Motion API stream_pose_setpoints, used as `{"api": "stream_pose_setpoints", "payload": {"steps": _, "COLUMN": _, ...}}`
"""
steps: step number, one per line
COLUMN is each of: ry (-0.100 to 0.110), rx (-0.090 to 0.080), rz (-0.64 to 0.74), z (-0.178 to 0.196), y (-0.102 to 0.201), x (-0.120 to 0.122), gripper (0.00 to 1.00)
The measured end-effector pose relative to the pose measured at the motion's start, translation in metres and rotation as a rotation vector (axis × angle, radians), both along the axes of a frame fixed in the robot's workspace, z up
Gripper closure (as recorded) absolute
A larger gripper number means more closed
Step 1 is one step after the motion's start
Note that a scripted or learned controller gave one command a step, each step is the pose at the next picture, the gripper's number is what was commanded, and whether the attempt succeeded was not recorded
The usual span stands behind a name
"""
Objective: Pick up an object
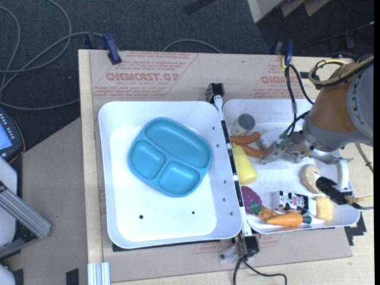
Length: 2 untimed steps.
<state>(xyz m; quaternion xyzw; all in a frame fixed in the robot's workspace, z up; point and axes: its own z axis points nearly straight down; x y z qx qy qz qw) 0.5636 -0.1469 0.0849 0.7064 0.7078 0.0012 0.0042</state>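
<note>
Clutter crowds the right bin (267, 108), and several pieces in it are hard to name. The gripper (278, 151) hangs low over the middle of this bin, its tip just beside the right end of the nearer sausage (254, 151). The metal there blurs together, so I cannot tell whether it is spread or pressed together, and I cannot see anything held in it. The arm (335, 108) comes in from the right, is cut off by the picture's edge, and covers the bin's far right part.

Two sausages lie at the far left of the bin, the farther sausage (245, 139) just beyond the nearer one. One grey round thing (246, 122), unclear in kind, sits just beyond them. One yellow piece (244, 166) lies along the left wall, with one purple bunch of grapes (249, 193) just nearer. One carrot (284, 219) lies along the near wall, and a green scrap (256, 208) by its left end is too small to name. One black-and-white printed packet (293, 201) lies just beyond the carrot. Two pale lumps sit at the right: a whitish lump (309, 176) and a yellowish lump (323, 208) nearer.

The left bin (154, 218) holds one blue plate (171, 156) with three compartments. Both bins rest on the surface (89, 159).
</note>
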Motion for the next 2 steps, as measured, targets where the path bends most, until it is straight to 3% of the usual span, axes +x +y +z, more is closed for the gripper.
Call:
{"api": "stream_pose_setpoints", "payload": {"steps": 1, "ry": 0.040, "rx": 0.003, "rz": -0.003, "z": -0.0024, "y": 0.0426, "x": 0.0997, "gripper": 0.00}}
{"api": "stream_pose_setpoints", "payload": {"steps": 2, "ry": 0.036, "rx": -0.001, "rz": -0.011, "z": -0.0022, "y": 0.0458, "x": 0.0967, "gripper": 0.00}}
